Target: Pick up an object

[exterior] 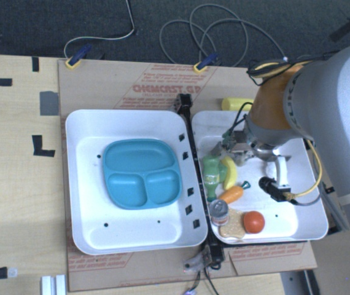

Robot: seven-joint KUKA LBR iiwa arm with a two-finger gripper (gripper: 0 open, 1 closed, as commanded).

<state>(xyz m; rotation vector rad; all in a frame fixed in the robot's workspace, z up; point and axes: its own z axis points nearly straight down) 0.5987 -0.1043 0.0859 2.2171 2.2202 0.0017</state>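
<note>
Two bins: a left bin (80, 183) and a right bin (307, 226) sit side by side on the bench, touching along a black centre divider.
Blue tray (142, 172): a three-compartment plate, lying flat in the left bin, well to the left of the pincer.
Green bottle (211, 172): clear greenish plastic, lying against the right bin's left wall, just left of the pincer and slightly below it.
Banana (229, 172): yellow, curved, lying just beside the green bottle and directly below the pincer's tip.
Carrot (231, 195): orange, tilted, below the banana and further below the pincer.
Small jar (218, 210): grey lid, red band, below-left of the pincer near the bin's front corner.
Cracker-like piece (231, 227): pale tan, touching the jar; its shape is hard to make out.
Tomato (254, 221): red, round, well below the pincer, just right of the tan piece.
Pincer (236, 149): low over the upper left part of the right bin; cannot tell its state, as the wrist hides the tip.
Yellow object (236, 104): behind the right bin, above the pincer, partly cut off by the arm.
</note>
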